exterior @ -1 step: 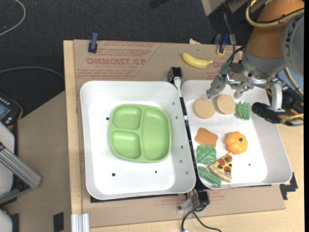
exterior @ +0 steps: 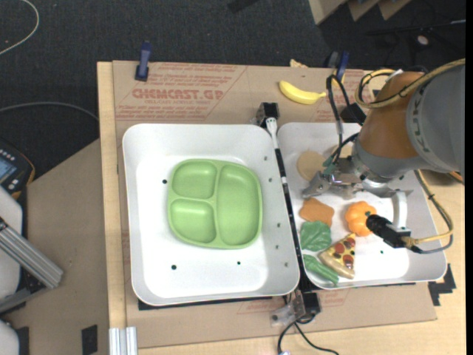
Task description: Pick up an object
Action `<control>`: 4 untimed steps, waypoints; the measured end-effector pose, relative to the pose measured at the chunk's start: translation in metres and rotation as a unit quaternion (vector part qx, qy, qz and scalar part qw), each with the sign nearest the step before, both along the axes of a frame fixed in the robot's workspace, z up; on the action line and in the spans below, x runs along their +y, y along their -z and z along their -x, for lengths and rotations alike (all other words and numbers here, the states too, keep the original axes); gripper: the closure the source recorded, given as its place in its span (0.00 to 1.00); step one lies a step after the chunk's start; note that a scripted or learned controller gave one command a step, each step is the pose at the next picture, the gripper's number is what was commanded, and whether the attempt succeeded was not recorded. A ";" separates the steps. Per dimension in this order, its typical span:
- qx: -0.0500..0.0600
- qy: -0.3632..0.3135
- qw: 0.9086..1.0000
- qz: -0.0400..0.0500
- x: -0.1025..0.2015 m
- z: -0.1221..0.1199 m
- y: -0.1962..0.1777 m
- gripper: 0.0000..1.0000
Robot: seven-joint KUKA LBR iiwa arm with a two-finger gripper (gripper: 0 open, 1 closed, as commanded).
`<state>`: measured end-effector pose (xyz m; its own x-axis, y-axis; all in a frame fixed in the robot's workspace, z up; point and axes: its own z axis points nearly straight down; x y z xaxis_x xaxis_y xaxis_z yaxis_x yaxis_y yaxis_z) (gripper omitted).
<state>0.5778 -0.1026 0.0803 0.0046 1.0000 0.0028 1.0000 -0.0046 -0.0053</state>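
One orange (exterior: pixel 360 217) beside hand (exterior: pixel 330 181)

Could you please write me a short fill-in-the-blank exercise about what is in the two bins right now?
1. The green divided plate lies in the ____ bin.
2. The banana lies on the cardboard, ____ both bins.
3. The pizza slice lies in the ____ bin.
4. The plate has ____ compartments.

Missing words: left; outside; right; three

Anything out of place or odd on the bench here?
Yes: a banana lies on the brown board behind the right bin, outside both bins, while the other toy foods sit inside that bin. Nothing looks spilled or broken.
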 end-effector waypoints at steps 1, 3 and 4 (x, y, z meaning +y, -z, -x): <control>-0.004 -0.001 1.000 0.001 0.007 0.024 -0.006 0.00; -0.007 -0.002 1.000 0.002 0.011 0.066 -0.017 1.00; -0.005 -0.006 1.000 0.000 0.091 0.099 -0.109 1.00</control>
<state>0.4788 -0.0119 0.1893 -0.0068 1.0000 0.0023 1.0000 0.0068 0.0052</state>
